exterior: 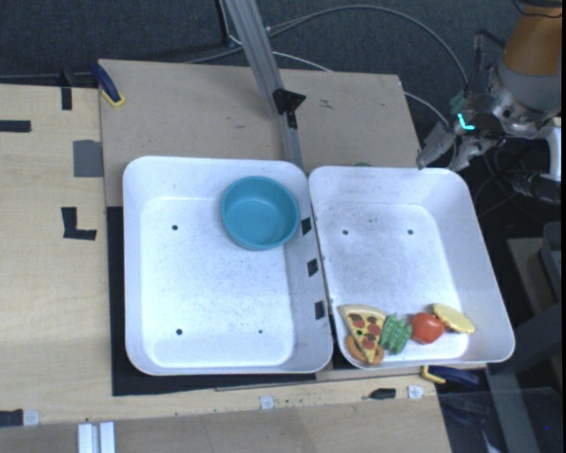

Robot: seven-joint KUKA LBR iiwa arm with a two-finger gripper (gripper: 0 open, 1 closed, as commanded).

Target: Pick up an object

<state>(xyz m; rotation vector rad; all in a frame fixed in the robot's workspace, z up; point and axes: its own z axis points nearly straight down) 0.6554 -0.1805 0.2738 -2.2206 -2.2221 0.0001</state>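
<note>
Overhead view of a bench with two shallow white plastic bins side by side. The left bin [160, 347] holds a round blue plastic bowl [259, 212], upright near its upper right corner. The right bin [396, 253] holds a cluster of small toy foods along its near edge: a wedge-shaped pizza slice with red dots [360, 331], a green leafy vegetable piece [394, 332] touching it, a red tomato [427, 327] just beside that, and a yellow curved piece [453, 318] touching the tomato

The grey robot arm with an orange band [533, 41] sits at the upper right, outside the right bin's far corner. Its two-finger gripper [445, 149] hangs just past that corner, above the bench; it carries nothing, and whether the pincer is spread or pressed together cannot be told at this size

The step in hand looks like the approach: no grasp has begun. The next move would call for travelling over a bin, most likely toward the toy foods well apart from the gripper, then descending over a single piece. The pieces are crowded against the bin wall, so a clean pinch may be hard
</note>
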